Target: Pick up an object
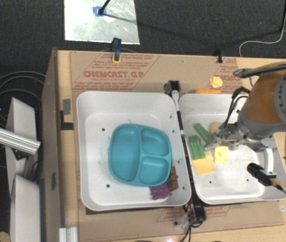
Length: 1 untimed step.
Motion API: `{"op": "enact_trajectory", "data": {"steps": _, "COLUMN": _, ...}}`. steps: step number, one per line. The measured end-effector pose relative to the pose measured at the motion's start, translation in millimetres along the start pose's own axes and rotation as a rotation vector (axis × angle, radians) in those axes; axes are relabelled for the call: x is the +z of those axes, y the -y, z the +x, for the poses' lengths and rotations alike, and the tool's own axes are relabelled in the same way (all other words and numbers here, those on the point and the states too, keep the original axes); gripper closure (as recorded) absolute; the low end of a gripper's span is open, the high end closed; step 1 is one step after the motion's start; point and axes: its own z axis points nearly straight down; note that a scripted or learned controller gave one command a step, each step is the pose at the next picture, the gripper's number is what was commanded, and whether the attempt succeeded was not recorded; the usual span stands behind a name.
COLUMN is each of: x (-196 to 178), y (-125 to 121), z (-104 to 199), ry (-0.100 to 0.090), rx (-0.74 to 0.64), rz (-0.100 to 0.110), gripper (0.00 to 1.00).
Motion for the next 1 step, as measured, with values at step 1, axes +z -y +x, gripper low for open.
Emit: {"op": "enact_trajectory", "data": {"steps": 1, "x": -0.8, "y": 29.1, "z": 27.2, "ry": 0.015, "rx": 0.001, "rz": -0.024, "gripper": 0.0}}
